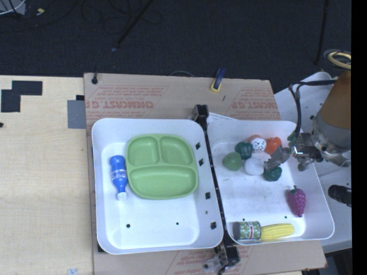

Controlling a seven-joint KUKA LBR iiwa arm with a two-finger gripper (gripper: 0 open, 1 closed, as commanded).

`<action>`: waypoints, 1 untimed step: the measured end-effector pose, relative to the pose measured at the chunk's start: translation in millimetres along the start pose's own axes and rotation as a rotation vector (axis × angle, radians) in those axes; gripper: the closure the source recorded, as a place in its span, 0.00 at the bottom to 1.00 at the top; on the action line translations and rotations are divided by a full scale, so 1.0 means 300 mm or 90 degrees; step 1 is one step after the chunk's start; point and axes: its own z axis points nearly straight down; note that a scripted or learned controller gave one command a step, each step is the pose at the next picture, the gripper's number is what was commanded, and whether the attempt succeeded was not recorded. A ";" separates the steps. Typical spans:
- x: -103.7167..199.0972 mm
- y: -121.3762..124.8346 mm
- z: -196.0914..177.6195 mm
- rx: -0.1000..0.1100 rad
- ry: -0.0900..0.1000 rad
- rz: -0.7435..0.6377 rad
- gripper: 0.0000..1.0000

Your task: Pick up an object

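arm: KUKA arm (338,110) comes in from the right, wrist low over the right bin's far-right side.
end effector: end effector (279,160) sits down among the cluster of small toys in the right bin (261,196); the tips point left, toward the pile.
end effector state: cannot tell; dark metal blurs into the toys, no clear gap or clamp readable.
held object: nothing visibly between the tips, so I do not count anything as held.
target guess: dark green round toy (272,173) lies right at the tips, touching or nearly so; likely the pick candidate because it is nearest.
cluster: white ball (253,166), green ball (232,161), dark green toy (245,149), dotted white ball (258,144), orange toy (273,145), all packed together in the bin's upper middle.
cluster risk: crowding means a closing grasp could nudge neighbours or catch 2 at once.
loose items: purple grapes (296,201) lie alone near the right wall; corn cob (277,231) and small can (247,231) lie end to end along the near wall, easier to isolate.
left bin: left bin (112,222) holds a green divided plate (161,166) and a blue bottle (118,175) lying just beside it, well apart from the arm.
table: table (40,171) carries both bins on a cardboard sheet (149,99).
stage: reach or grasp attempt at the cluster; lift not yet done.
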 end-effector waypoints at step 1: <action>-0.001 0.008 -0.023 -0.007 -0.001 -0.001 0.00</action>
